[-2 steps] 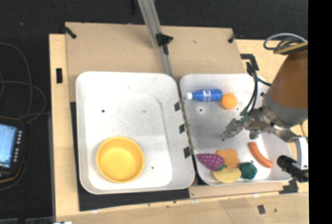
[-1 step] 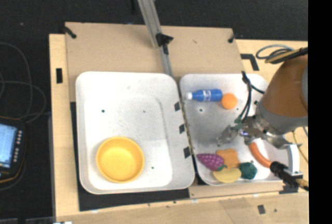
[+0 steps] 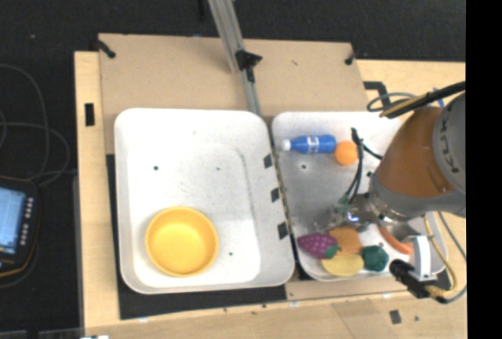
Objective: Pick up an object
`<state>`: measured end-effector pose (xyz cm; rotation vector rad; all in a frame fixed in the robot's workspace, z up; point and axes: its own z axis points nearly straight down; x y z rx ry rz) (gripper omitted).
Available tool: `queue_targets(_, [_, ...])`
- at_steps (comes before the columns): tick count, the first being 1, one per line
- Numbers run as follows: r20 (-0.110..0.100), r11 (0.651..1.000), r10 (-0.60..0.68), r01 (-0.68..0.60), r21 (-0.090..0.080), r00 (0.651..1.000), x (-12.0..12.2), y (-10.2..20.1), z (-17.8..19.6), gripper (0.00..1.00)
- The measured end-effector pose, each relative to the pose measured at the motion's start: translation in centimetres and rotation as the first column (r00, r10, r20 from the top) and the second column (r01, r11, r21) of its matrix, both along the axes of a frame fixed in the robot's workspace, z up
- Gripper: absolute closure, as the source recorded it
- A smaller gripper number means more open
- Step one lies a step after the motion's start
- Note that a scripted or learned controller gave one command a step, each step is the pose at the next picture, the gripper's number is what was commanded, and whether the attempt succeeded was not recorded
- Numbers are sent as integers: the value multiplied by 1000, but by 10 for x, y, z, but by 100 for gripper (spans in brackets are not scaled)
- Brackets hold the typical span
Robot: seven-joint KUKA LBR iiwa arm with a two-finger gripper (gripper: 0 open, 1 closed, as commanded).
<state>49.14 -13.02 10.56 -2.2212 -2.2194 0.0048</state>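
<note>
The arm's gripper (image 3: pixel 351 213) hangs low in the right bin (image 3: pixel 302 180), at lower right of the frame, just above toy purple grapes (image 3: pixel 315 243), an orange piece (image 3: pixel 345 237), a yellow piece (image 3: pixel 343 265) and a green piece (image 3: pixel 374 256); I cannot tell how the fingers stand; a blue bottle (image 3: pixel 309 144) and an orange ball (image 3: pixel 345 152) lie at the bin's upper end; a yellow bowl (image 3: pixel 181 240) sits lower left in the left bin (image 3: pixel 196 149).

Dark tablet (image 3: pixel 12 224) at bench's left edge

The arm's hand (image 3: pixel 351 216) hangs over toy food (image 3: pixel 343 249) in the right bin (image 3: pixel 314 173).
</note>
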Motion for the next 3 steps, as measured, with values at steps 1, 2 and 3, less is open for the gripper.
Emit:
queue_targets(1, [9,1000,-4,4,1,1000,3,0,14,100])
queue_targets(2, [11,1000,4,-4,-1,1000,-1,-2,76,100])
queue_targets(3, [11,1000,5,-5,-1,1000,7,6,127,100])
